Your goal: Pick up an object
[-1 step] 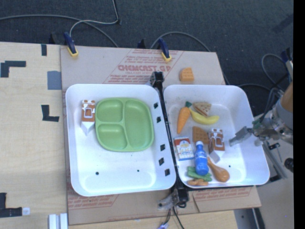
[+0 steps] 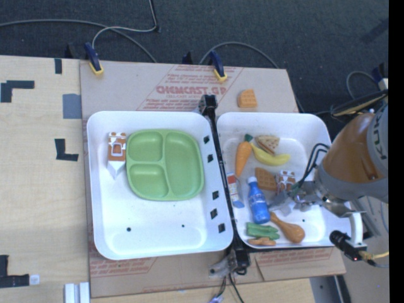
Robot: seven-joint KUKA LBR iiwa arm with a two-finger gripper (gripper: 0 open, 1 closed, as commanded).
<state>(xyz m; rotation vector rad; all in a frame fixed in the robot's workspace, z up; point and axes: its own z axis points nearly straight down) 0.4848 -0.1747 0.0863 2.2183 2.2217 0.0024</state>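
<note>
End effector hovering low in right bin, finger state unclear | blue bottle lying just beside it, long axis near-to-far, cap pointing away.

Toy food pile, right bin.

A: Bins?
B: White plastic, smooth, slight gloss.
A: Plate?
B: Green plastic, matt.
A: Board beneath?
B: Brown cardboard, matt, printed.
A: Bench?
B: Pale wood, smooth.
</note>
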